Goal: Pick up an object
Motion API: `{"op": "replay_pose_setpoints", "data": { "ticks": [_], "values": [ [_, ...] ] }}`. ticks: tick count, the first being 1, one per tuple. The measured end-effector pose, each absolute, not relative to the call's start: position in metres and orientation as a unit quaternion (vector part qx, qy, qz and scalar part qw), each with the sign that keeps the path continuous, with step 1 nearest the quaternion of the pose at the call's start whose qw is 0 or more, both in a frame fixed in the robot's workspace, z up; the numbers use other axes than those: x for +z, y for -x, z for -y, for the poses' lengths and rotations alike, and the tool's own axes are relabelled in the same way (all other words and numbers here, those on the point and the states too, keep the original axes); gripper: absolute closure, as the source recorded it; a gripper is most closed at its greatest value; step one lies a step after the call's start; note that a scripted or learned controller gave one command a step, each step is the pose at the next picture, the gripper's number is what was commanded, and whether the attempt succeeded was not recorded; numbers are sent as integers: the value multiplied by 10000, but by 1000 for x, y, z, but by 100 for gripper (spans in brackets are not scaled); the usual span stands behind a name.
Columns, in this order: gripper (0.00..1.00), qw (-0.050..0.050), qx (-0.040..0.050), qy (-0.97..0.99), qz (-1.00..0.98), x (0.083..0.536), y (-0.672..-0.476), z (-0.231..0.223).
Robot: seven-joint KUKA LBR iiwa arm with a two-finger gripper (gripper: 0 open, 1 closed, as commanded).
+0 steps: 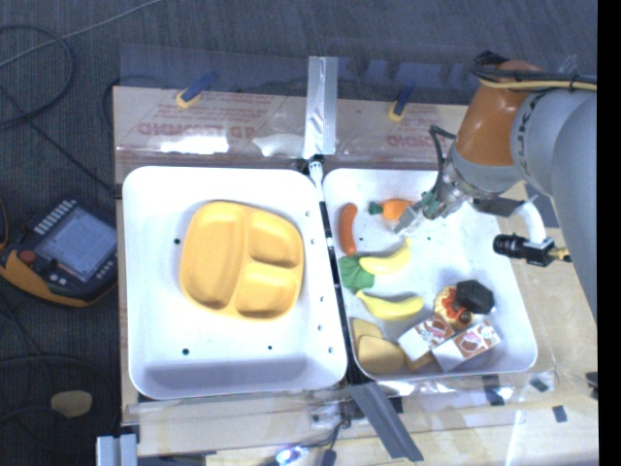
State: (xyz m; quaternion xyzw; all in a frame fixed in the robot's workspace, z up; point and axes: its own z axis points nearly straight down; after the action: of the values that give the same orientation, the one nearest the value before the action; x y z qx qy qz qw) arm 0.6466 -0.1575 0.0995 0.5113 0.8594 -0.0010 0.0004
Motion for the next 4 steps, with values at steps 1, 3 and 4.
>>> {"op": "replay_pose_setpoints", "data": {
  "ticks": [1, 3, 4],
  "values": [
    [100, -52, -99, -5627, -8266, 90, -663, 127],
    [0, -80, -77, -6449, -7642, 88, -664, 121],
    [100, -91, -102, -6448, -7642, 96, -662, 122]
  ]
}}
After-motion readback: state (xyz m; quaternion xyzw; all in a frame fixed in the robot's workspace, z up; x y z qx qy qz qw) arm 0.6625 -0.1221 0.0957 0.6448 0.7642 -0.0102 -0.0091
